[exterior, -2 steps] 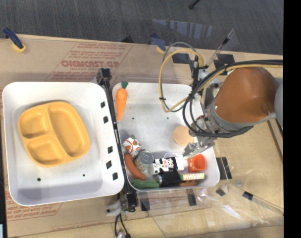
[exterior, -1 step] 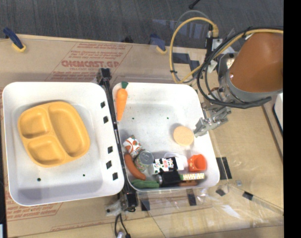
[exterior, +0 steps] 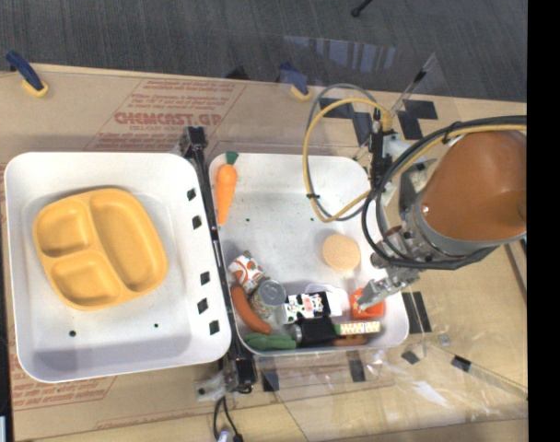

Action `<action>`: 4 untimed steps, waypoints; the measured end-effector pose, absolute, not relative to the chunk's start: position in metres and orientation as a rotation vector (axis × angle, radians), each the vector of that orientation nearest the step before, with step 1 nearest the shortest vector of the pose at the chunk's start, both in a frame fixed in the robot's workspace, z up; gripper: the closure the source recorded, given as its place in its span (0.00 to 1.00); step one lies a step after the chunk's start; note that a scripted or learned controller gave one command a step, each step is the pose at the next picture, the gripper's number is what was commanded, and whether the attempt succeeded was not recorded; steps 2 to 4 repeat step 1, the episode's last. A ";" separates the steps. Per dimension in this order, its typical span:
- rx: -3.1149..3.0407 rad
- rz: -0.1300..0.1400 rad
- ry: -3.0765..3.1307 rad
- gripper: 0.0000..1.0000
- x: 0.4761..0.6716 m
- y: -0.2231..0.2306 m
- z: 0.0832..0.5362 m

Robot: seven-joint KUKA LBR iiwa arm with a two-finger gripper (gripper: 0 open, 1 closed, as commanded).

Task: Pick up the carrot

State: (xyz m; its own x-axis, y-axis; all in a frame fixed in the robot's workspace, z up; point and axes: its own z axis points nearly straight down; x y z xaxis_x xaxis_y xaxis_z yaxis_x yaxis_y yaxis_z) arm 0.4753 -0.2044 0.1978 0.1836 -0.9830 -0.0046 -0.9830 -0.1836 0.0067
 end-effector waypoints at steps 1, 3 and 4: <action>2.660 0.008 -1.679 1.00 0.479 -0.202 0.259; 2.660 0.008 -1.679 1.00 0.479 -0.202 0.259; 2.660 0.008 -1.679 1.00 0.479 -0.202 0.259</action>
